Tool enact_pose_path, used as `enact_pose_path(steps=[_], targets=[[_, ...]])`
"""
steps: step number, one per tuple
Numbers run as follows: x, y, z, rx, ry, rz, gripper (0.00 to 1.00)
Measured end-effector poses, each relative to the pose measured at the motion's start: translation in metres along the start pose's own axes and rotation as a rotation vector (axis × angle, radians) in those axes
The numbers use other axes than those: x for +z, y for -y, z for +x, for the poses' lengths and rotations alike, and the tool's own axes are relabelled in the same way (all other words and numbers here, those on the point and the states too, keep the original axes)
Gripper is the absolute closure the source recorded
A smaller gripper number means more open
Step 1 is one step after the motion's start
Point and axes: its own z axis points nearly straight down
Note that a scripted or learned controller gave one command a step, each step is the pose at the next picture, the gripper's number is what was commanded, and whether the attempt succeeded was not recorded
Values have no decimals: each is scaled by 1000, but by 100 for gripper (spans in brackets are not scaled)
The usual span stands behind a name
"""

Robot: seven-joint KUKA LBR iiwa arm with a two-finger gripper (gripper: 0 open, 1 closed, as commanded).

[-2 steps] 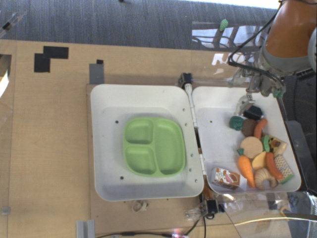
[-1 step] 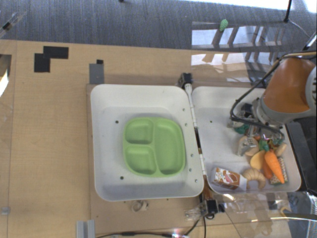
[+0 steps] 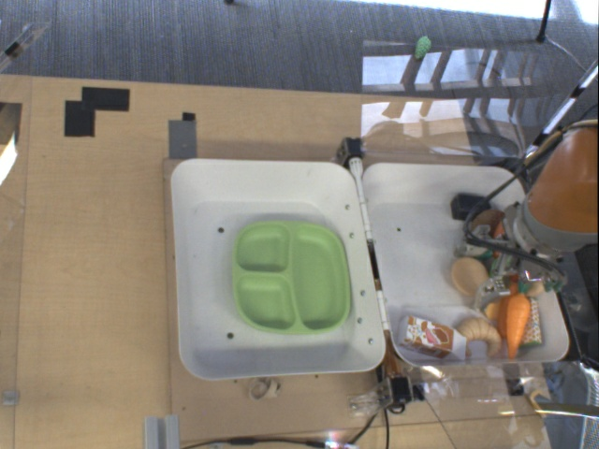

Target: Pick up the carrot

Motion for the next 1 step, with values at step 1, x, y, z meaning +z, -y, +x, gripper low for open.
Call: enact_pose_path(steps=[1], targets=[[-13, -1, -5, -7, 11, 4, 100]])
